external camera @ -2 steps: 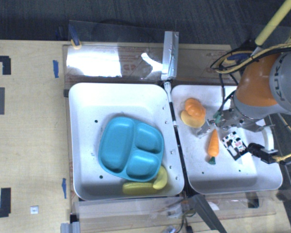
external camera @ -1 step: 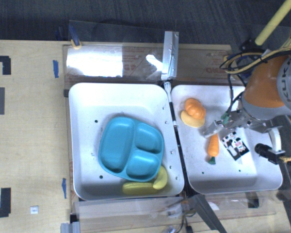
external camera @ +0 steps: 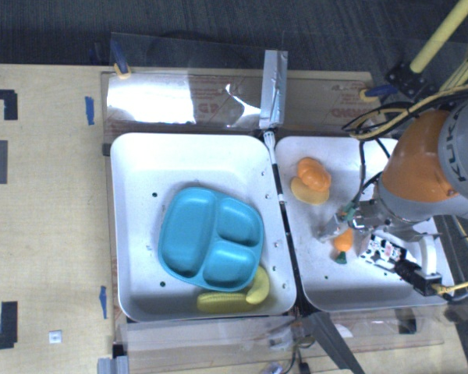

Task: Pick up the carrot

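The carrot is a small orange piece with a green tip, lying near the middle of the right bin. My gripper hangs directly over it, coming in from the right under the orange band of the arm. The gripper's lower end sits right at the carrot's upper end. From above I cannot make out whether they touch, because the wrist covers that spot.
An orange and yellow toy lies at the back of the right bin, behind the gripper. In the left bin are a blue divided plate and a yellow banana along its front edge. Cables trail at the right.
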Motion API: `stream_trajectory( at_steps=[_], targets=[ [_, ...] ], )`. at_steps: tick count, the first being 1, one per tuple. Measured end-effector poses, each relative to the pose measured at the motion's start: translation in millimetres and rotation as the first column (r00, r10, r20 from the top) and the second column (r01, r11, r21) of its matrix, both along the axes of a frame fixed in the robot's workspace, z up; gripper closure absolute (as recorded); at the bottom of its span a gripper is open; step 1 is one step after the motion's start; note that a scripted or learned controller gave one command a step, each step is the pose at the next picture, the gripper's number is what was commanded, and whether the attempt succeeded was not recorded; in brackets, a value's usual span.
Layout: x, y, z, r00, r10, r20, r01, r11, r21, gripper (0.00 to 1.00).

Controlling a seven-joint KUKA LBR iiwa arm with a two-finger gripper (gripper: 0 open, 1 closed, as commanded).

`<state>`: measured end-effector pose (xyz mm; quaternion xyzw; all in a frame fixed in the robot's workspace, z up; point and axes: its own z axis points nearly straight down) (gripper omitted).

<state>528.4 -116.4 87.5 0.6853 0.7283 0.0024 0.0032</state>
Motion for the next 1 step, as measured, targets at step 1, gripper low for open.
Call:
stream_trajectory(
  at_steps=[1],
  targets=[
    [1.6, -1.1, 9.7, 1.000, -0.002, 0.005, 0.002, 1.000, -0.002, 1.00]
  ],
)
